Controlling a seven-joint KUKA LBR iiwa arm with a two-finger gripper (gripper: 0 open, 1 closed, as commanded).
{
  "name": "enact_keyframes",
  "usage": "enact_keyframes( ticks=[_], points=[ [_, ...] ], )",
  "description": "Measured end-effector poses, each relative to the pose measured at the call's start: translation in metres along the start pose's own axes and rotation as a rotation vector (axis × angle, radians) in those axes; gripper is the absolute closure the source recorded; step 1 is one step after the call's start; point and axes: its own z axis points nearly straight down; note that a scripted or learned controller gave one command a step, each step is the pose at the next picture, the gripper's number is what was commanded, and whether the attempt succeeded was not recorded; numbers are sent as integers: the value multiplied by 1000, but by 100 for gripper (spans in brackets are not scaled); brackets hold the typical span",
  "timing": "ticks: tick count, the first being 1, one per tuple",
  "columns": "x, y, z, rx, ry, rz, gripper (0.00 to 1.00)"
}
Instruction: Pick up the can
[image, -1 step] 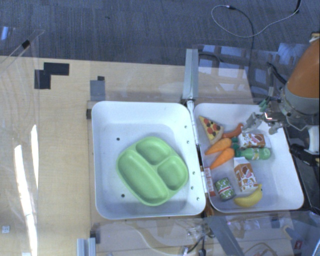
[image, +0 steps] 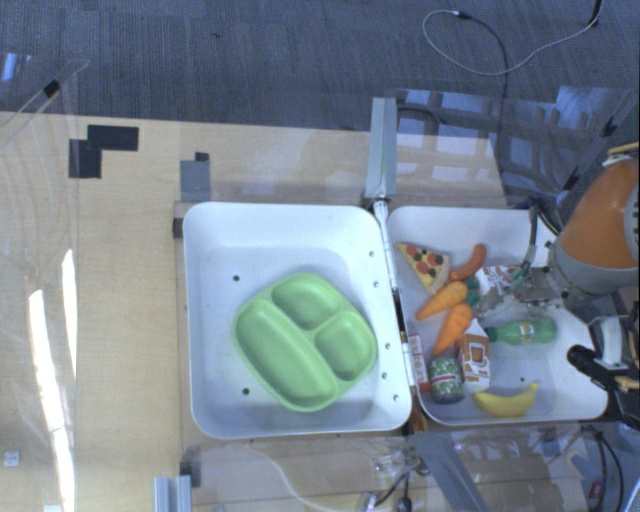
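Note:
The can (image: 445, 378) stands near the front left corner of the right bin (image: 570, 400). It is small and dark, with a green and red label. A small brown and white carton (image: 474, 362) touches its right side. My gripper (image: 516, 284) hangs over the back middle of the same bin, reaching in from the right under the orange band (image: 600, 225). It is well behind the can and to its right, apart from it. Nothing of the can is hidden.
The right bin also holds a pizza slice (image: 425, 263), a sausage (image: 468, 262), two carrots (image: 442, 299), a green bottle (image: 522, 332) and a banana (image: 505, 401). A green divided plate (image: 305, 342) lies in the left bin (image: 210, 260).

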Motion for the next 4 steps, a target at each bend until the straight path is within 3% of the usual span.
enact_keyframes(
  ticks=[1,2,3,4],
  points=[
    [-16,61,3,11,6,38,0],
    [-19,98,2,70,20,99,0],
    [-18,99,-5,68,17,91,100],
    [-17,101,-7,61,15,89,0]
  ],
)
